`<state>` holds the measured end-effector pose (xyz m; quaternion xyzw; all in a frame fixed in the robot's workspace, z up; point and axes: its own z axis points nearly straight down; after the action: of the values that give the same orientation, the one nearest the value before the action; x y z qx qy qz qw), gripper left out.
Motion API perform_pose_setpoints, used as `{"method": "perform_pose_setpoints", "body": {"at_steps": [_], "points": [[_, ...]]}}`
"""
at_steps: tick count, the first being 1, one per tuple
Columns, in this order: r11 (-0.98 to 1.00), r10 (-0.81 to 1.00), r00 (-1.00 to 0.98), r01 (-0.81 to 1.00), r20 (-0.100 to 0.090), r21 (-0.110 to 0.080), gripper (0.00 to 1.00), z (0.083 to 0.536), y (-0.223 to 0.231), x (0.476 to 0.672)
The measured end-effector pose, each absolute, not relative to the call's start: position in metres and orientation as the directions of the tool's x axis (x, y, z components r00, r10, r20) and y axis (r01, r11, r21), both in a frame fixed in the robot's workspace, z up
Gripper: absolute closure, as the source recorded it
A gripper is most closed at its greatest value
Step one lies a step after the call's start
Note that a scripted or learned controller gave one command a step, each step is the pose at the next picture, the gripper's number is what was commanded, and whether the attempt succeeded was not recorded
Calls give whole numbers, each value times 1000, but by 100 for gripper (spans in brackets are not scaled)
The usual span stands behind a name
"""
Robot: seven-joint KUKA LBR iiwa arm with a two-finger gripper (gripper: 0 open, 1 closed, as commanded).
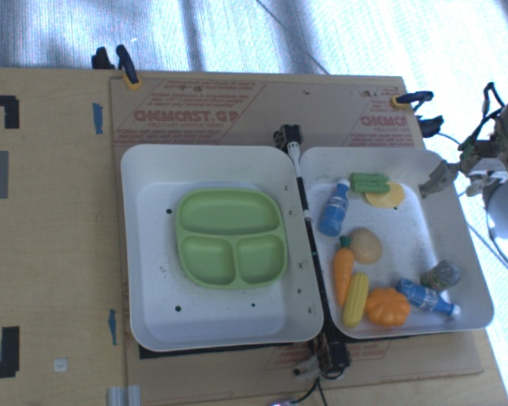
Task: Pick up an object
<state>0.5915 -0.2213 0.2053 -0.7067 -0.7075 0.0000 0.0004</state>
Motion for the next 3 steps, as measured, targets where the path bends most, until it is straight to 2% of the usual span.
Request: {"method": "perform_pose_setpoints", "body": {"at_steps": [1,2,3], "points": [[3,1000,-3,1000,-1,4,0,86,-183,626],[3,1000,-3,1000,2,1,0,85,-96,659],[5,1000,-5,1000,-2,7,100,97,-98,660]]}}
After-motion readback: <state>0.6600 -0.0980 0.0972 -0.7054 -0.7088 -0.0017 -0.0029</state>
